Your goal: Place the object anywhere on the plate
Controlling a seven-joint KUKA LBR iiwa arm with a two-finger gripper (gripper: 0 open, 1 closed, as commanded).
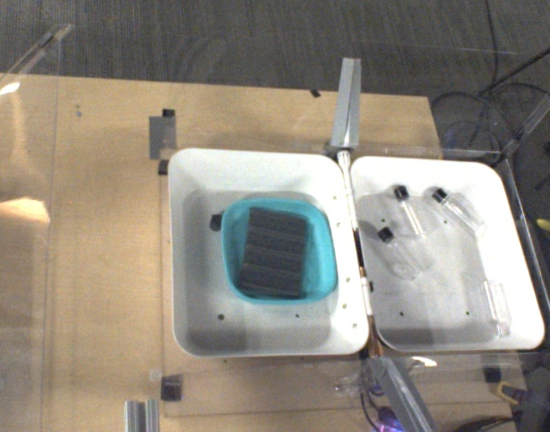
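Note:
A teal plate sits in the left white bin. A dark grey ribbed block lies on the plate, roughly centred and slightly tilted. In the right white bin lie several clear plastic vials with black caps: one near the upper left, one beside it, one lower down, and a faint clear one near the right wall.
A grey metal post stands behind the seam between the bins. Small dark clamps hold the bench fixtures. Cables lie on the floor at upper right. A clear panel covers the wooden bench at left.

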